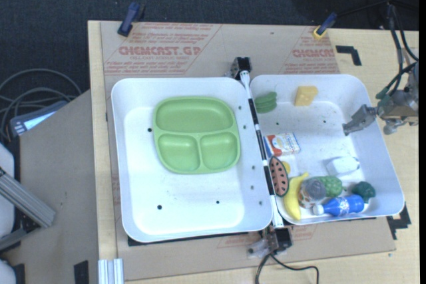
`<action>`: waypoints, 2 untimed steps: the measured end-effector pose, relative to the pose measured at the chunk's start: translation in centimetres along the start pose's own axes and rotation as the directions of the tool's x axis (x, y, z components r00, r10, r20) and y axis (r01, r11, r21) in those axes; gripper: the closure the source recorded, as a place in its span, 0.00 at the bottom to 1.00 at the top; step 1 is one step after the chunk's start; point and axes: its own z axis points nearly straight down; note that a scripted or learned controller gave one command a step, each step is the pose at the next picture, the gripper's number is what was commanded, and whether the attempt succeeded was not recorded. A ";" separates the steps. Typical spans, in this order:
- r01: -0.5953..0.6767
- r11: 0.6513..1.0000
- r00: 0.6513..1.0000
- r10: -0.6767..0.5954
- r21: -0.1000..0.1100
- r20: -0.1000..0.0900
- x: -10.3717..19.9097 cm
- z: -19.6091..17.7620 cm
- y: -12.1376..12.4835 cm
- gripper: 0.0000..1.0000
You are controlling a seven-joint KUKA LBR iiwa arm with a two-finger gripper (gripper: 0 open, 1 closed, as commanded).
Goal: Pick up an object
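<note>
Reaching in from the right edge of the camera view, the tool point(363, 118) hangs over the right rim of the right bin point(379, 156), its grey fingers pointing left and down toward the bin floor. Whether those fingers are apart or together I cannot tell, and nothing shows between them.

Both white bins sit side by side on the surface point(200, 43), a brown board with red lettering. In the left bin point(133, 143) lies a green divided tray point(197, 134), three compartments, near the middle and a little toward the far wall.

The right bin holds the loose things. Near its far wall, a green item point(266, 102) lies just beside the divider, and a yellow block point(306, 96) sits a bit to its right. Lower, a small white and red packet point(283, 143) rests near the divider. At the near end they crowd together: a watermelon slice point(279, 175) against the divider, a banana point(295, 195) touching it, a green and grey lump point(323, 187), a blue and white bottle point(338, 207) lying on its side, and a dark green piece point(363, 190) by the right corner. A white object point(341, 165) lies just above that cluster, nearest to the tool yet apart from it.

A blue clamp point(129, 18) and a yellow clamp point(325, 25) grip the far edge of the surface.
</note>
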 end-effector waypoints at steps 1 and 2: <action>0.000 1.000 1.000 0.000 0.002 -0.001 7.5 9.3 -2.0 0.00; -0.004 1.000 1.000 0.004 -0.009 0.006 8.3 15.2 -3.6 0.00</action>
